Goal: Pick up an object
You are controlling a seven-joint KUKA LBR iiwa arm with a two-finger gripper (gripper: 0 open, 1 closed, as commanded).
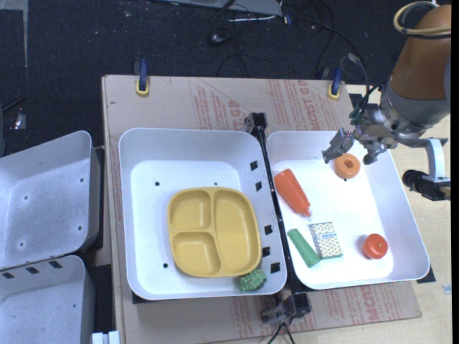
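My gripper hangs over the back of the right bin, its two dark fingers spread open. An orange ring sits just below and between the fingertips; I cannot tell whether they touch it. Further forward in the same bin lie an orange carrot, a green stick, a small patterned box and a red-orange round piece.
The left bin holds a yellow divided plate and a small green leafy piece at its front edge. A black divider runs between the bins. White lids lie off the bench at the left.
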